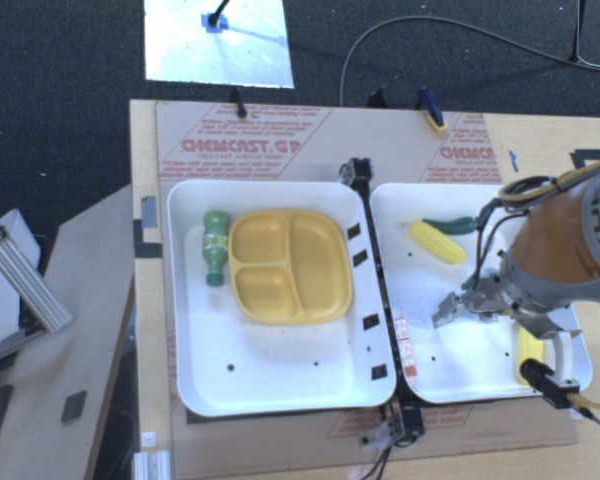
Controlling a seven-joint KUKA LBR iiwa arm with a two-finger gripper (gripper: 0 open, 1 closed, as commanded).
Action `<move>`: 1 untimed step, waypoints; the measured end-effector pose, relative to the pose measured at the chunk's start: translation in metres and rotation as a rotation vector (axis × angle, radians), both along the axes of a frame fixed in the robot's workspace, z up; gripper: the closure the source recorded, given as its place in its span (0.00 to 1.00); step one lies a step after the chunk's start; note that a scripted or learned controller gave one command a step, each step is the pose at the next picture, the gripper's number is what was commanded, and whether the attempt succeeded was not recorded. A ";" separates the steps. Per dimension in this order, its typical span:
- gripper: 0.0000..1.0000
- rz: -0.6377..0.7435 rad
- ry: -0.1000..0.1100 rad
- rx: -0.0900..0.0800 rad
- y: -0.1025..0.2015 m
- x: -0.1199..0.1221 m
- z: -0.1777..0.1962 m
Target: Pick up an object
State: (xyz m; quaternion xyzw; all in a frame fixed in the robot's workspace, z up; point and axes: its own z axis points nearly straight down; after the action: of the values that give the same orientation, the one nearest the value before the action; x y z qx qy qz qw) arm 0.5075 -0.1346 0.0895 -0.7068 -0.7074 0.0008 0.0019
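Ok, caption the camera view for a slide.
Arm's hand hovers low in the right bin near a corn cob; yellow divided plate and green bottle sit left.

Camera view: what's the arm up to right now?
The arm's gripper is low in the right bin, over bare floor, with nothing between its fingers. A yellow corn cob lies just beyond it. The left bin holds a yellow divided plate and a green bottle beside it.

On the counter (280, 133), the left bin (280, 393) holds a yellow divided plate (288, 266) with a green bottle (215, 247) just to its left. In the right bin (450, 383), the tool (448, 310) hovers near a yellow corn cob (437, 242); a second yellow object (529, 349) lies by the arm (565, 248).
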 end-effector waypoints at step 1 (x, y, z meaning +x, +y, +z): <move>1.00 0.000 -0.007 -0.003 -0.001 0.002 0.013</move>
State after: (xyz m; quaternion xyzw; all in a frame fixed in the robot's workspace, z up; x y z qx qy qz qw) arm 0.5094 -0.1354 0.1029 -0.7066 -0.7076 -0.0007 -0.0014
